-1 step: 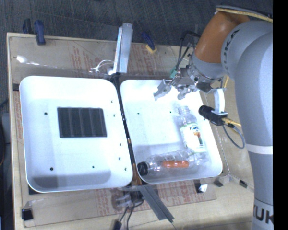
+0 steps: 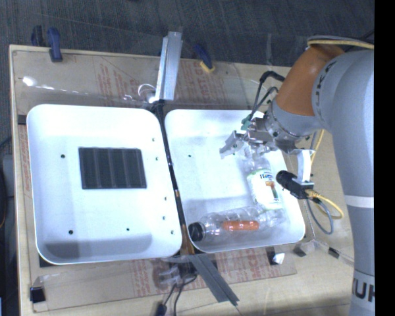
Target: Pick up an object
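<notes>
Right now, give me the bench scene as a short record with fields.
left bin: holds a dark ribbed pad
right bin: two clear plastic bottles
bottle one: lying along the near wall, black cap to the left
bottle two: along the right wall
gripper: over the right bin, above bottle two's far end
</notes>
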Controlling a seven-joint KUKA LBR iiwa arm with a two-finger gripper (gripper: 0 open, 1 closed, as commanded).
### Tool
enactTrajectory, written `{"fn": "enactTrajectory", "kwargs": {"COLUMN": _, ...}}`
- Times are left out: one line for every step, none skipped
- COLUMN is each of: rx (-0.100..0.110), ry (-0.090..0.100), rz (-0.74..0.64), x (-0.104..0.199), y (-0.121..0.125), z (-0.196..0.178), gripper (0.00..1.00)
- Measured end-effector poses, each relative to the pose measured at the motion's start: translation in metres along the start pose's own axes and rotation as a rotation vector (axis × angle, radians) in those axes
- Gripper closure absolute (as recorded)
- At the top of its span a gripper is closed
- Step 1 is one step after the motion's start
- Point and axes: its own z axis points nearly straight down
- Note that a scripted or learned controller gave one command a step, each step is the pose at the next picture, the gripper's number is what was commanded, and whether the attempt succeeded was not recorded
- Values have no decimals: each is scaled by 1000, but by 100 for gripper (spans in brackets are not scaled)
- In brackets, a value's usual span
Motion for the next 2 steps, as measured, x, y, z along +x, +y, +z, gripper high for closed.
{"fn": "enactTrajectory", "kwargs": {"rx": -2, "ry": 0, "rz": -64, "x": 3, "y": -22, "z": -42, "gripper": 0}}
{"fn": "enactTrajectory", "kwargs": {"rx": 1, "ry": 2, "rz": -97, "x": -1, "y": -28, "z": -41, "gripper": 0}}
